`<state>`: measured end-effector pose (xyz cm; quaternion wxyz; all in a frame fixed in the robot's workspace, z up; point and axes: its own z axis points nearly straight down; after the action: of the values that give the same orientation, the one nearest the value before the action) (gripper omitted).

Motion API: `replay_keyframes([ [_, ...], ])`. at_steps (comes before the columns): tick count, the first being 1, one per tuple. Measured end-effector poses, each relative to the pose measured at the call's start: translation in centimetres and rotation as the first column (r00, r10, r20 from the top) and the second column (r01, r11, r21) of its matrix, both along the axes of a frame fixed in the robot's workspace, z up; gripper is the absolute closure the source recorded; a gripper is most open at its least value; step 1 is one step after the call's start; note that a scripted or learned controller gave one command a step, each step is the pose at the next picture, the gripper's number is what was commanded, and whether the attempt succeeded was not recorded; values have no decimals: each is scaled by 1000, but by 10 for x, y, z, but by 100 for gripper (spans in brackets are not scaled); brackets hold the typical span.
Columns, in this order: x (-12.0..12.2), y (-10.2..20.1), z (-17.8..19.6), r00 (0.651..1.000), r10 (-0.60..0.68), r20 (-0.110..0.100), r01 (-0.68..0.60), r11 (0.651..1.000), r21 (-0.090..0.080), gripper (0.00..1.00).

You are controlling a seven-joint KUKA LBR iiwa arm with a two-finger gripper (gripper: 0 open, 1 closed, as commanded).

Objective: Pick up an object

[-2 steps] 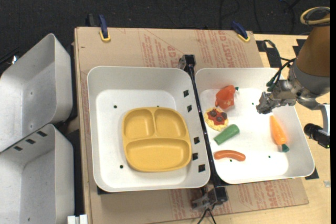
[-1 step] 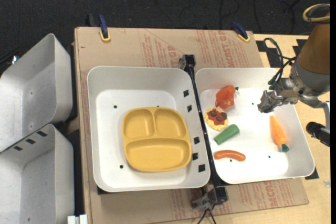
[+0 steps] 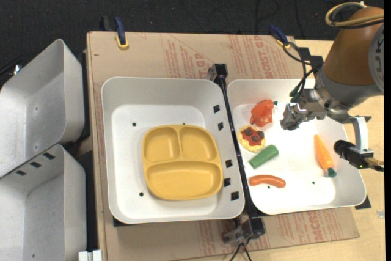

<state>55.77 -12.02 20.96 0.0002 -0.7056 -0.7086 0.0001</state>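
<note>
Two white bins sit side by side on the surface (image 3: 183, 235) — its red printing too faint to read. Nearest in the right bin (image 3: 348, 189) lies a sausage (image 3: 267, 181), long axis left-right; beyond it a green piece (image 3: 263, 156), carrot (image 3: 324, 153), pizza slice (image 3: 252, 138), red piece (image 3: 263, 112). Whether the end effector (image 3: 292, 118), above bare bin floor, is open — cannot tell. The left bin (image 3: 122, 131) holds a yellow tray (image 3: 182, 162).

The arm (image 3: 357, 64) runs off the picture's right edge, the gripper (image 3: 292, 118) — dark, small — hides its finger gap, and two grey bins (image 3: 36, 150) are cropped at left.
</note>
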Motion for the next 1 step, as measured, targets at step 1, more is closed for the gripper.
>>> replay_keyframes([
  [1, 14, 51, 0, 1000, 0, 2, 0, 1000, -1, 100],
])
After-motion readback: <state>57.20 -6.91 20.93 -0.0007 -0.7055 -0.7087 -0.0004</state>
